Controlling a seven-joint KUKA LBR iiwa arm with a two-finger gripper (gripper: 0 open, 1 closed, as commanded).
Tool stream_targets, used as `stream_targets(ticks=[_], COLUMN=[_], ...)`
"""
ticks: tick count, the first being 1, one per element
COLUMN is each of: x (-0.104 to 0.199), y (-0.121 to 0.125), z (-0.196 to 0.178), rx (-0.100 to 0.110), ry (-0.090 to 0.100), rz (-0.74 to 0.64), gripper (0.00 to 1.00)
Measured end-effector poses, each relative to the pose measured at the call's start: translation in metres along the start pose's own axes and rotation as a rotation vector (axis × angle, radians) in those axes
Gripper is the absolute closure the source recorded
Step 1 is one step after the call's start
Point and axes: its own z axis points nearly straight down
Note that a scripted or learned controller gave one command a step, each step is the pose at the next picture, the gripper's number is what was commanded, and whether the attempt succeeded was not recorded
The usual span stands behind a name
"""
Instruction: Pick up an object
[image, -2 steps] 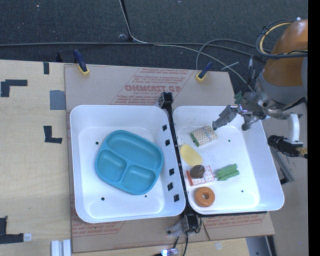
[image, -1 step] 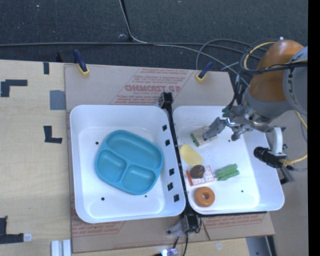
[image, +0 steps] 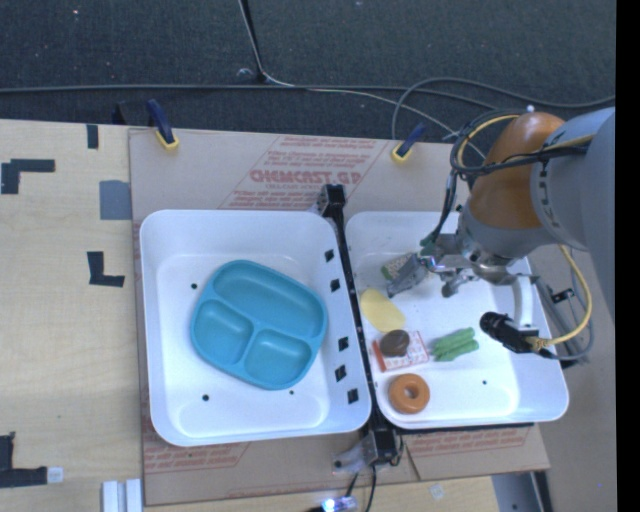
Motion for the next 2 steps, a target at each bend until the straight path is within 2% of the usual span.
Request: stream_targets(ticks=[1,2], x=[0.001,0.001], y=[-0.001,0.000], z=[0.055,0.044], rx=[-0.004,-0.003], ry=[-0.001,0.000], rz=[0.000,-0.001], gripper=[0.00,1.00])
